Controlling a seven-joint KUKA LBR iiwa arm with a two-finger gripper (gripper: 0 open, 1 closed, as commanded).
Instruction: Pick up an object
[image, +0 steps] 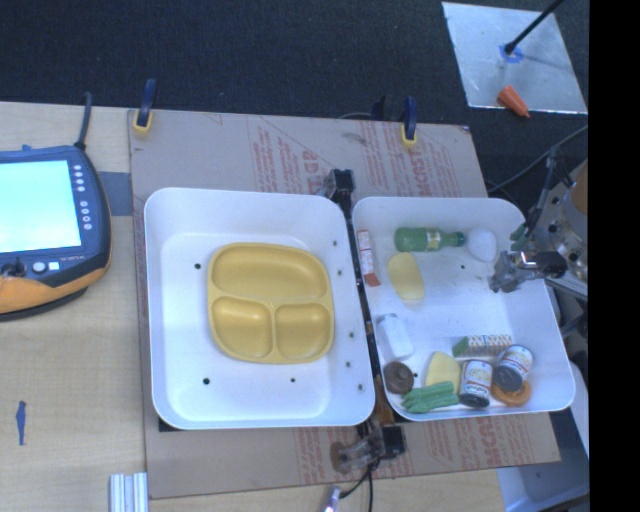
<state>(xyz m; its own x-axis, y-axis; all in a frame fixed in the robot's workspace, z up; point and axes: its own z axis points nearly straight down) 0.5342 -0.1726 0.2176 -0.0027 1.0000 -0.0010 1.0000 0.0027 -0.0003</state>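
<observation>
Objects crowd the right bin (540, 395); gripper (508, 272) at its right edge.
Green bottle (428, 239), white ball (483, 243) nearby; finger state unclear.

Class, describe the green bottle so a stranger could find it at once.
Start at the right bin of the two white ones. Along its far side lies the green bottle, on its side, just above a pale yellow oval. It is the bin's one dark green thing with a label band and narrow neck.

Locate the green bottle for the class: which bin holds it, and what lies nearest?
The green bottle lies on its side near the far edge of the right bin, between a red-and-white tube and a white ball, just above a pale yellow object.
</observation>
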